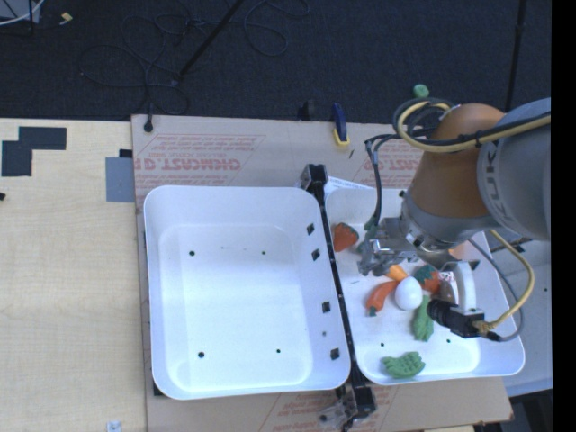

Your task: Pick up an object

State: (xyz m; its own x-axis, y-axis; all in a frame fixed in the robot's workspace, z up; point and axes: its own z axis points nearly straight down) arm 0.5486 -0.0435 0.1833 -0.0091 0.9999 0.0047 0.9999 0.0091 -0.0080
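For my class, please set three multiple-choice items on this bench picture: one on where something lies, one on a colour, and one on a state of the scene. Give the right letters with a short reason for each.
1. Where do the small toy objects lie?
A. In the left bin
B. In the right bin
C. On the wooden bench

2. What colour is the egg-shaped object among them?
A. White
B. Blue
C. Black

3. How does the arm stand?
A. Parked far off over the wooden bench
B. Reaching over the left bin
C. Reaching over the right bin, above the objects

Answers:
1. B: the objects, such as the green leafy piece, rest in the right bin, not in the left bin.
2. A: the egg is white, beside an orange carrot-like piece.
3. C: the arm comes in from the right, with its tool low over the pile.
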